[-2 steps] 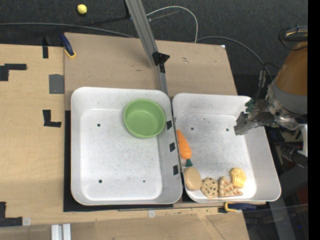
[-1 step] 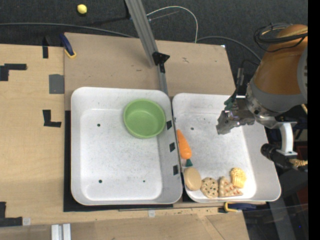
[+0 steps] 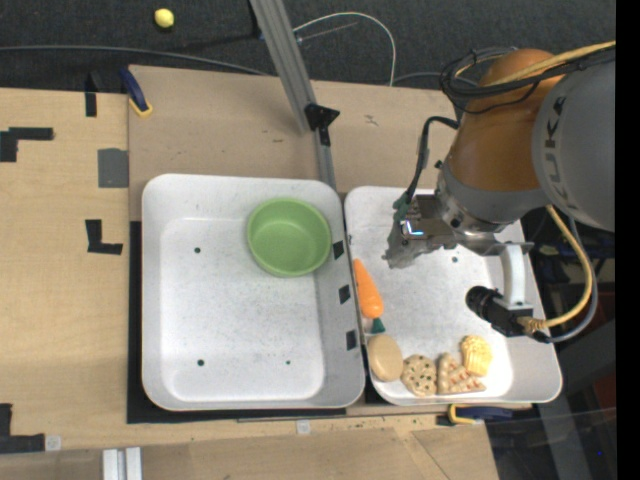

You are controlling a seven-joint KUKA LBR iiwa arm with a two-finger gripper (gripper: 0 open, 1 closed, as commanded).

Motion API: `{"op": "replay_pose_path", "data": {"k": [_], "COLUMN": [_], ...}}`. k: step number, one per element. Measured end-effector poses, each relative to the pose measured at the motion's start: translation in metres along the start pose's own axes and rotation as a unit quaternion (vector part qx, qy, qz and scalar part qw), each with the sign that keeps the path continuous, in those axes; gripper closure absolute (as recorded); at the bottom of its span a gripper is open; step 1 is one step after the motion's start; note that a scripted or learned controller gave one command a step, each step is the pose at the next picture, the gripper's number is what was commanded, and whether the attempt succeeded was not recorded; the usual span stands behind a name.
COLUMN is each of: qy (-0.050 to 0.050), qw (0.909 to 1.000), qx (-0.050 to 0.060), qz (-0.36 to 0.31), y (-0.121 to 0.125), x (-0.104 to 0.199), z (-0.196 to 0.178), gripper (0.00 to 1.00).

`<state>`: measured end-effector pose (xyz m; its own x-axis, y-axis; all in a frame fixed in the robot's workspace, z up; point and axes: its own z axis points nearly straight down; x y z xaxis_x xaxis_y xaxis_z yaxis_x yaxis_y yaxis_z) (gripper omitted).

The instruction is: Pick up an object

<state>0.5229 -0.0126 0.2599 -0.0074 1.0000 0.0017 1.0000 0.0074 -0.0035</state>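
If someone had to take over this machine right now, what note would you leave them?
Pincer: above the upper part of the right bin, nothing seen in it; whether it is open or shut is unclear.
Things: carrot by the right bin's left wall; below it a beige piece, cookie, waffle-like piece and corn along the bottom edge. Green bowl in the left bin.
Done: nothing lifted.
Left: choose an object, grasp, lift.
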Motion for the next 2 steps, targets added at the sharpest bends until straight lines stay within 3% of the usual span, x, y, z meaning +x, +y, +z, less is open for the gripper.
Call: {"op": "replay_pose_path", "data": {"k": [1, 2], "qy": [0.0, 0.0], "qw": [1.0, 1.0], "qx": [0.0, 0.0], "qz": [0.0, 0.0], "y": [-0.003, 0.012], "x": [0.051, 0.11], "z": [0.004, 0.014], "gripper": [1.0, 1.0]}}
